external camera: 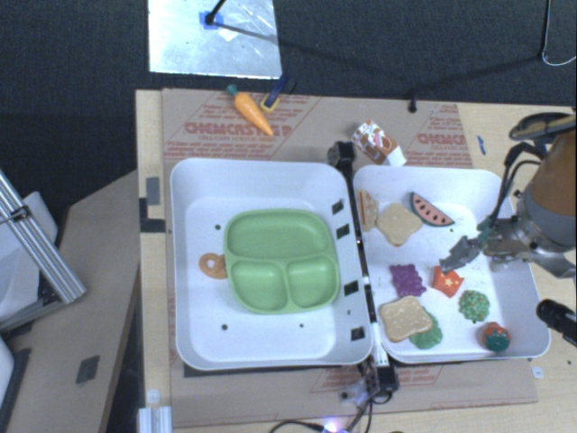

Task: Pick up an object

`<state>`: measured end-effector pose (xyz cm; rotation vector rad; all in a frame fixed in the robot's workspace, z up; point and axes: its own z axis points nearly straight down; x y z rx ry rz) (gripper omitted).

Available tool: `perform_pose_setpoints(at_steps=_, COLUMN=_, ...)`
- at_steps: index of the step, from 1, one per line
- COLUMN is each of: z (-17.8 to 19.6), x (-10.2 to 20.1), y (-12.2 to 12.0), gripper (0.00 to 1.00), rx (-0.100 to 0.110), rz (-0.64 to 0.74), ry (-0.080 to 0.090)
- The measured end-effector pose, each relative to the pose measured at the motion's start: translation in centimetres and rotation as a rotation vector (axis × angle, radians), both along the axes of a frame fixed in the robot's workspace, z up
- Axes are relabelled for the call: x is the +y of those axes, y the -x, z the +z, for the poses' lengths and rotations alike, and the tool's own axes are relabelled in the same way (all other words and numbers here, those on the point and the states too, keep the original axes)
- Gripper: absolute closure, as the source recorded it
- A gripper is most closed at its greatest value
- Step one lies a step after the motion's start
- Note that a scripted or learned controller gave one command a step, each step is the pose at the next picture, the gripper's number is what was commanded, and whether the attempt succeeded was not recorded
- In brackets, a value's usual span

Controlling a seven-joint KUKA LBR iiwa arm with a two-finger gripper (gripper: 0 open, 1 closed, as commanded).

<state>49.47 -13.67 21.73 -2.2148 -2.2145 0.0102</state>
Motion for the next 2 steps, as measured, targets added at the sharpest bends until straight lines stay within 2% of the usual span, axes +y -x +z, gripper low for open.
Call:
perform_pose_setpoints(at_steps=1, z=0.6, x=0.0, y=-0.3, gripper=0.00, rx=-0.013, rz=0.004, ry=0.002)
perform_pose_setpoints(at_steps=2, z=-4.3, x=-0.2, y=0.6, gripper=0.00, rx=-0.011, rz=0.001, ry=0.002)
